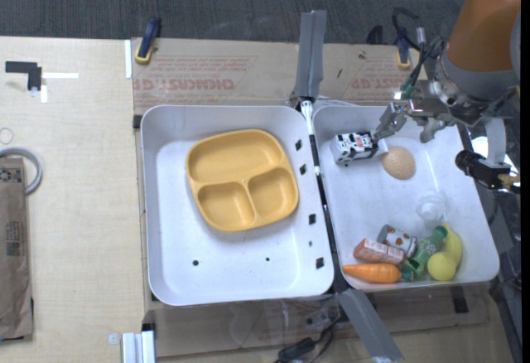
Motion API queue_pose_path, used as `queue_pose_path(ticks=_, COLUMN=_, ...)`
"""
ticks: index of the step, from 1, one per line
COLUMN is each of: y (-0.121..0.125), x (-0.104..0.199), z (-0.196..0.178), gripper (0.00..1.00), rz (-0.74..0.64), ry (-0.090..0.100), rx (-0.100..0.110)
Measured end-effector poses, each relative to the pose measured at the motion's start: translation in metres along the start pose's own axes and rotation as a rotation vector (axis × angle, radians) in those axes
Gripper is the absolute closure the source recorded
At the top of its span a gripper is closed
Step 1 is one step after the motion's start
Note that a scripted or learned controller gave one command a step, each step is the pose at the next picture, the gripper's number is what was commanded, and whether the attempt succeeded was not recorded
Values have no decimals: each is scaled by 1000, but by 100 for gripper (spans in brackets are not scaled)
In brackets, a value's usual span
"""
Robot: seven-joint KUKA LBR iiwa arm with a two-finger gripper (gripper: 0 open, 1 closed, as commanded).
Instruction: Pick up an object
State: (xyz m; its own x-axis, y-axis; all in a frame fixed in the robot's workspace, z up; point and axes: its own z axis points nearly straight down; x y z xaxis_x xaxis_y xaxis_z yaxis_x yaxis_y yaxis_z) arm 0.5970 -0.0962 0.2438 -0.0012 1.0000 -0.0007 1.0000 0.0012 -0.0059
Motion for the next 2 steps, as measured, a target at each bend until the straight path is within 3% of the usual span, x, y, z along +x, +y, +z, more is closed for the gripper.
queue_pose_path(ticks=1, y=36, x=-51, z=90, gripper=0, rz=-6, ry=0, rx=-1)
queue_pose_path(ticks=2, y=34, x=-57, z=71, gripper=0, rz=431, ry=0, rx=-2)
